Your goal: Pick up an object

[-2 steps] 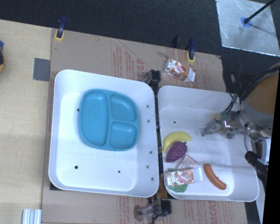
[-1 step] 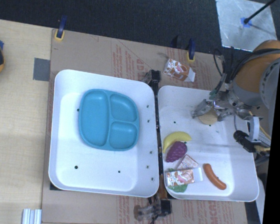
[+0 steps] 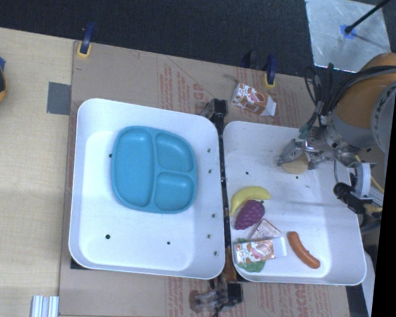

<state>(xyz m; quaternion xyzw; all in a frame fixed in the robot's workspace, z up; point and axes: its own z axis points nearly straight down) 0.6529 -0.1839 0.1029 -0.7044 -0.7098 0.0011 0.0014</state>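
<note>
My gripper [image 3: 292, 155] hangs low over the far part of the right bin [image 3: 306, 206], reaching in from the right. A small tan rounded piece [image 3: 297, 168] lies directly under its tip, touching or nearly touching it. Nearer in the same bin lie a yellow banana [image 3: 250, 194], a bunch of purple grapes [image 3: 250, 214], an orange-red sausage [image 3: 303, 249] and two printed food packets [image 3: 256, 251]. These sit well below and to the left of the gripper.
A blue divided plate [image 3: 155, 168] lies in the left bin [image 3: 137, 257]. Another printed packet [image 3: 253, 99] lies on the cardboard beyond the bins. Clamps [image 3: 270, 64] hold the cardboard's far edge. The arm's body [image 3: 364, 102] and its cables crowd the right bin's far right corner.
</note>
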